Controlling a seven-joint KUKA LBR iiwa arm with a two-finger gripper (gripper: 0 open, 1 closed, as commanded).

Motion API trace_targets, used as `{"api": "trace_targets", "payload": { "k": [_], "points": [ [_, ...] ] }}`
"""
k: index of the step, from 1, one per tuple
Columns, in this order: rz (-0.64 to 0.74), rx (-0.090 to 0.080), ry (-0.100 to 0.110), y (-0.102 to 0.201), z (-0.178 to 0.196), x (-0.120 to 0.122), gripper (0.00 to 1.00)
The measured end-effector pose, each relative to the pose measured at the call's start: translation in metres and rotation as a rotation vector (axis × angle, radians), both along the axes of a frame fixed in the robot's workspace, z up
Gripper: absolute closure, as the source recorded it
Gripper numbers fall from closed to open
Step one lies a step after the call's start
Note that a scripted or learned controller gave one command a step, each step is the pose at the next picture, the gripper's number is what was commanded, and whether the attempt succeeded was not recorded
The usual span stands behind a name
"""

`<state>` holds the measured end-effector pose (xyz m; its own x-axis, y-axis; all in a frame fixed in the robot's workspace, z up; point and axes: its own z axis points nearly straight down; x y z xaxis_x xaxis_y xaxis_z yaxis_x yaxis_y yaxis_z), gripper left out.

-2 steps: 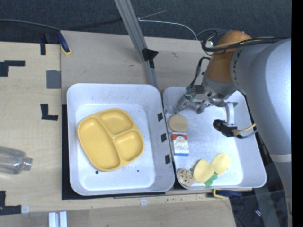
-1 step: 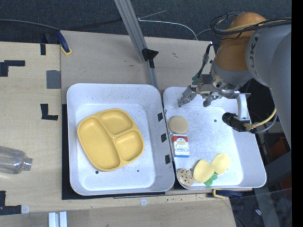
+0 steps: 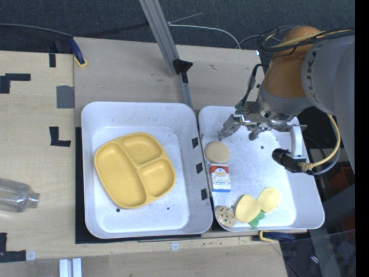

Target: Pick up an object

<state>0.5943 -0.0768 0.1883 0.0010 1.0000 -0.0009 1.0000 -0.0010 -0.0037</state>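
Note:
My gripper [image 3: 239, 131] hangs over the upper part of the right bin [image 3: 288, 172], its two fingers spread apart with nothing between them. Just below and left of the fingertips lies a round tan disc [image 3: 217, 152]. Under that sits a small red and white carton [image 3: 220, 177]. Two pale yellow rounded pieces [image 3: 257, 205] with a bit of green rest near the bin's front edge, beside a speckled cookie [image 3: 225, 214].
The left bin [image 3: 98, 120] holds a yellow divided plate [image 3: 134, 169]. A metal pole [image 3: 161, 30] slants down to the bins' shared back edge. A clear bottle [image 3: 14, 195] lies on the bench at far left. A black cable connector [image 3: 286, 158] hangs over the right bin.

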Motion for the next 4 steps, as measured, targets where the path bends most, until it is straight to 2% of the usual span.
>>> {"api": "trace_targets", "payload": {
  "k": [1,2,4],
  "points": [
    [0.002,-0.003,-0.004,-0.023,-0.103,0.047,0.00],
    [0.001,0.001,-0.003,-0.037,-0.100,0.054,0.00],
    [0.002,0.000,-0.002,-0.036,-0.100,0.053,0.00]
  ]
}}
